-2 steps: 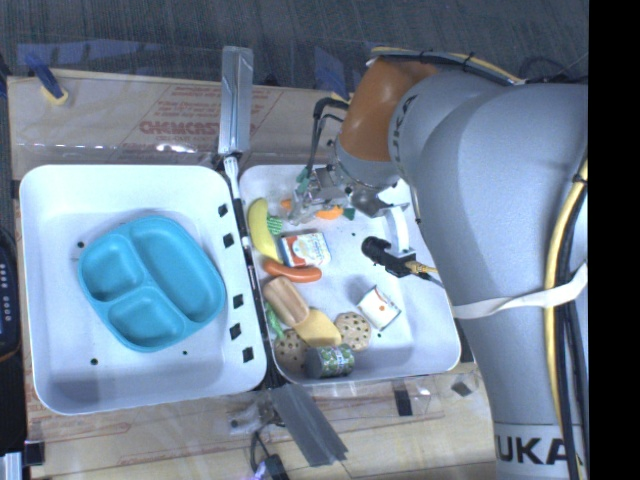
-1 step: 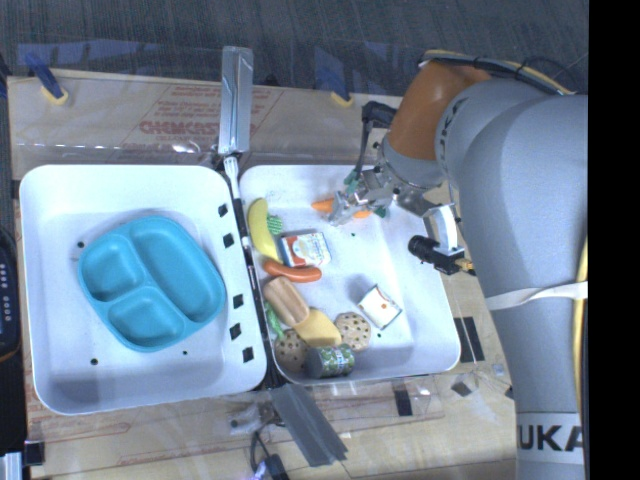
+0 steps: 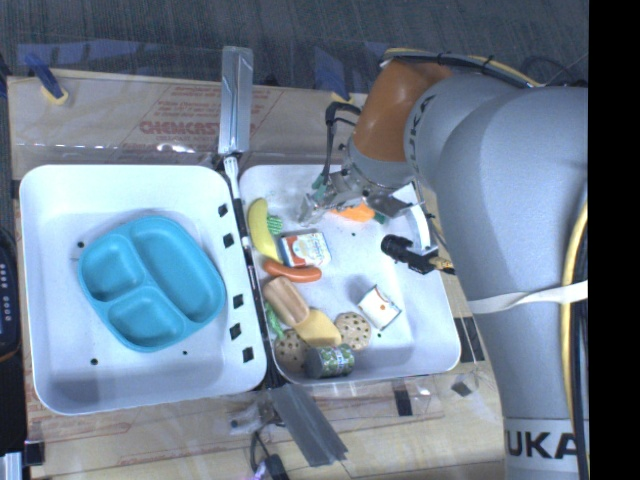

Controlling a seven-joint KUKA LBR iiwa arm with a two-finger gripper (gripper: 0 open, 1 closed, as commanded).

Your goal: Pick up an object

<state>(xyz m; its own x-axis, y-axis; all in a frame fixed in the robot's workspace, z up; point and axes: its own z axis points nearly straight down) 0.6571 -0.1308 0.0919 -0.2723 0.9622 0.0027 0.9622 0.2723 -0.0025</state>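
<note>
Setting: robotics lab, bin-picking test station.

Large grey industrial arm [image 3: 500, 198] with an orange band, "UKA" lettering visible on its base, reaches over a wooden surface [image 3: 150, 118] printed with faint red text. Two shallow white bins sit side by side, joined by metal brackets [image 3: 236, 98]: left bin [image 3: 50, 268] holds a blue divided tray [image 3: 150, 281]; right bin [image 3: 430, 328] holds toy food, including a banana [image 3: 259, 226], hot dog [image 3: 292, 270] and cookies [image 3: 352, 329]. Dark carpet [image 3: 150, 8] lies beyond the surface.
</note>
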